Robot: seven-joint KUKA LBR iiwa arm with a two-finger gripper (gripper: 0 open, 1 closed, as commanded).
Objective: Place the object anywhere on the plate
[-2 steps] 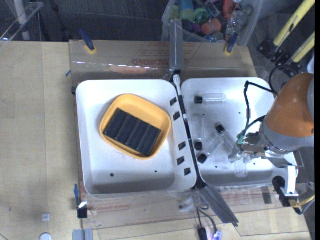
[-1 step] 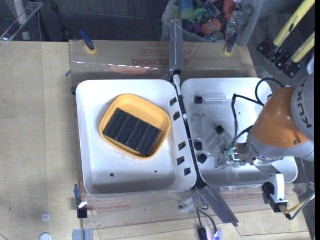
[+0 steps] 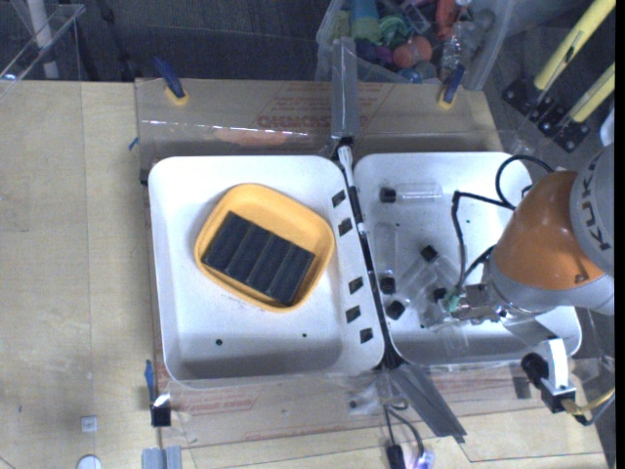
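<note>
Near edge: wooden worktop carrying two white bins side by side. Right bin: grey arm with orange band reaches in from the right, wrist low over the bin's near half. Pincer sits under the wrist, mostly hidden, so cannot tell its state. Clear plastic pieces with black caps lie scattered in the right bin, near the pincer; cannot tell if any is touched. Left bin: yellow plate holds a dark ribbed block, lying flat, slanted. Far: clear tub of colourful toys behind the bins.
</note>
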